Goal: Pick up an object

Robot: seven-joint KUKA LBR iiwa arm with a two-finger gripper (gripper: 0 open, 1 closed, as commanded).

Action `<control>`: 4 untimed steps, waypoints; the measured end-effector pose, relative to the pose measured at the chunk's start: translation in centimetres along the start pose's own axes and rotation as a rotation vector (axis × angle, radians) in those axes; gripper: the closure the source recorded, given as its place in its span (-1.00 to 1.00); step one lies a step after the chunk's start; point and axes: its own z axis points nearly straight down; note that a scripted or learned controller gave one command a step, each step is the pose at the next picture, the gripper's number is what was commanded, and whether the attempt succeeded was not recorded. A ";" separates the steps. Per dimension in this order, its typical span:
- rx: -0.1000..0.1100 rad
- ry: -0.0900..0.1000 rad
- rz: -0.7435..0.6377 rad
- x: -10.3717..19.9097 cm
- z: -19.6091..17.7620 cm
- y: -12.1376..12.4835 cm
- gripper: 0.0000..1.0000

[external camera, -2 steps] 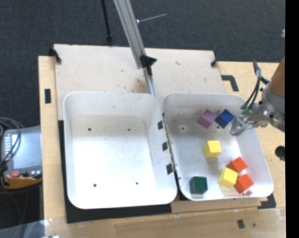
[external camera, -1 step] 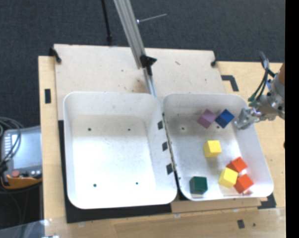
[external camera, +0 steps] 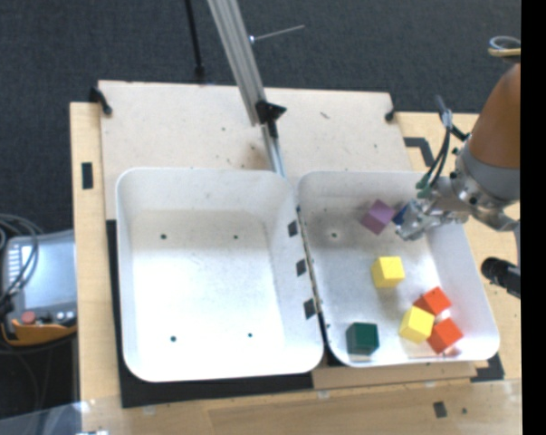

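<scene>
My gripper (external camera: 410, 227) hangs over the upper part of the right bin (external camera: 338, 347), reaching in from the right. A purple block (external camera: 377, 217) lies just to its left, close to the fingertips but not between them. A small blue piece (external camera: 401, 214) shows right beside the gripper. Lower in the same bin lie a yellow cube (external camera: 388, 271), a second yellow cube (external camera: 416, 324), two orange-red blocks (external camera: 435, 301) (external camera: 446, 334) and a dark green cube (external camera: 363, 338).
The left bin (external camera: 128, 243) stands beside the right one, sharing a middle wall. A slanted aluminium post (external camera: 241, 57) rises behind the bins. A control pendant (external camera: 33, 288) with cables lies off the bench at the left.
</scene>
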 end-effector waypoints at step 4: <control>0.004 0.001 -0.001 22.1 1.4 -0.6 1.00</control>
